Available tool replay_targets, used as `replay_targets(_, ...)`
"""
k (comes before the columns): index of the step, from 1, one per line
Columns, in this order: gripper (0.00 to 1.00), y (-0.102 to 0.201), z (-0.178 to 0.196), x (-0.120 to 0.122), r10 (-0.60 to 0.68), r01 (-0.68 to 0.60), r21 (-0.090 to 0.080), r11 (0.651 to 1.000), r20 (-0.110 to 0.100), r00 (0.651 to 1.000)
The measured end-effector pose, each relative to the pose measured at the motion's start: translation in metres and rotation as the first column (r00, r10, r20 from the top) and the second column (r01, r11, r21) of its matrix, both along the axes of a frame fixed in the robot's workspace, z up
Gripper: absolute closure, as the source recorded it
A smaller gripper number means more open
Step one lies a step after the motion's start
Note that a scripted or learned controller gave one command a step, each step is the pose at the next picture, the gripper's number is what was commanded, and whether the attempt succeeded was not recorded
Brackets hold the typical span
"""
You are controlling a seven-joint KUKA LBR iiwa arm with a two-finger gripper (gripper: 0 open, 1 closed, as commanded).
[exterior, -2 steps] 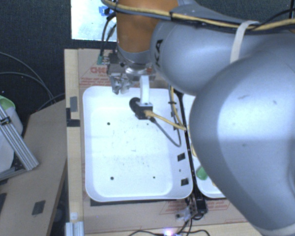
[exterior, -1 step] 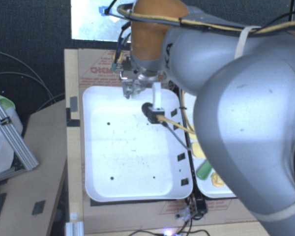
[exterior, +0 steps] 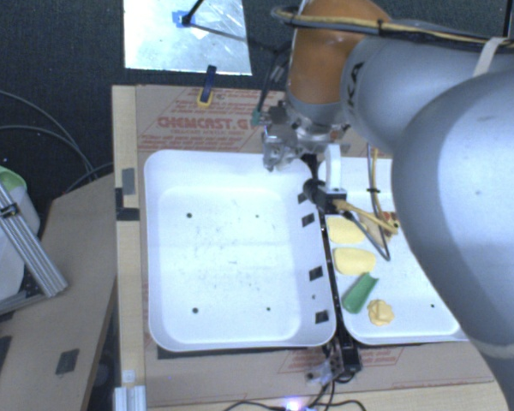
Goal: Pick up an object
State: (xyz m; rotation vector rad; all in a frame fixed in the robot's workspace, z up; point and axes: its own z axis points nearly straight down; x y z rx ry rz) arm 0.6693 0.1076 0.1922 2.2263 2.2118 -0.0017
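Nearest, toward the front of the right bin (exterior: 428,325): a crumpled yellow lump (exterior: 379,312), and just beside it a short green piece (exterior: 358,291) lying at a slant. A little further back, a flat yellow piece (exterior: 355,259), then a second yellow piece (exterior: 343,229) near the divider, touching or overlapped by some thin tan sticks (exterior: 375,221). All candidates for picking, all in that right bin. To the left, the left bin (exterior: 158,229), bare apart from a few dark specks.

Further back, the gripper (exterior: 295,148), hanging over the far rim about where the two bins meet, with nothing seen between its tips. Cannot tell from here whether spread or pressed together, so worth confirming a wide opening before any descent.

Probably the approach step, with no object chosen yet. To do it well: bring the wrist forward and right, over the right bin. Prefer the yellow lump or the green piece, both with free space on their outer sides. Avoid the tangle of sticks and the divider wall. Line the opening across the narrow side of the chosen piece, come straight down, close only once low around it, then lift slowly.

Furthest back, a cardboard sheet (exterior: 197,120) under the bins and a shiny foil square (exterior: 184,24).
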Motion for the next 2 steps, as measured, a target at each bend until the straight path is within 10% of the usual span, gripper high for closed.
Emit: replay_targets(2,1.00,0.072,-0.110,-0.001,0.012,-0.012,0.003,1.000,-0.003,1.000)
